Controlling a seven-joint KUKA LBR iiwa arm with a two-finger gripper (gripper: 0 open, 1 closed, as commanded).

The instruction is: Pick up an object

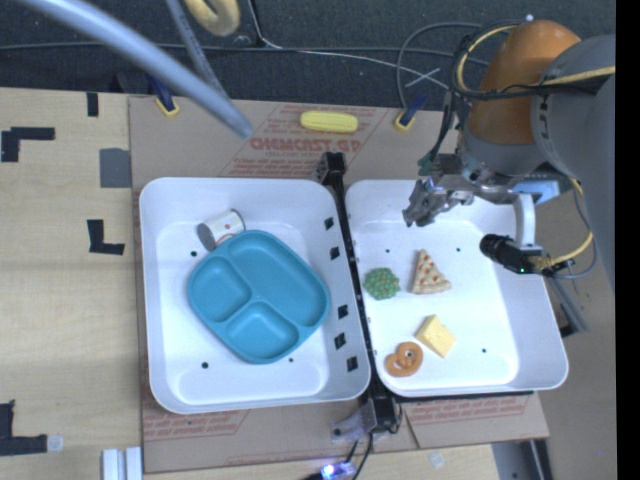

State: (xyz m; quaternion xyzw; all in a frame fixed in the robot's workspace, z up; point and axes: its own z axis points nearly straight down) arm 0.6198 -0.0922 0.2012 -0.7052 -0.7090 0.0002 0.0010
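Four small food pieces lie in the right bin (pixel 520 363): a green broccoli (pixel 381 284), a pizza slice (pixel 430 273), a cheese cube (pixel 436 335) and a pretzel (pixel 404 359). At the bin's 11 o'clock corner hangs the gripper (pixel 422 208); whether anything sits between its dark tips is, I think, impossible to tell. A blue tray (pixel 258 295) fills the left bin (pixel 160 268).

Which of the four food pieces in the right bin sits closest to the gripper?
The pizza slice, the triangular piece just below the gripper. The broccoli, cheese block and pretzel lie farther away.
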